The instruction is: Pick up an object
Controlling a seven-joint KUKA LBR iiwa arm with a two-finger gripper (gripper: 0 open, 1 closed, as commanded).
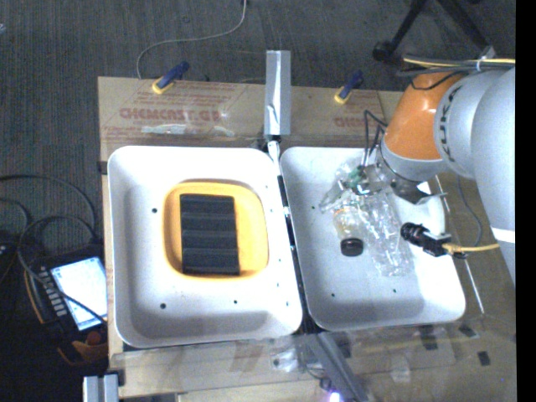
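A crumpled clear plastic bottle [377, 224] with a black cap [352, 245] lies in the right bin [335, 296]. My gripper [365, 179] reaches down from the orange-banded wrist at the upper right and sits at the bottle's far end, among the clear plastic. In the left bin [134, 182] a yellow dish [172, 224] holds a black ribbed block [209, 234].
A black plug on a yellow cable [423, 238] hangs over the right bin beside the bottle. A metal post [276, 90] stands behind the gap between the bins. Blue clamps [172, 75] hold the cardboard backing at the rear.
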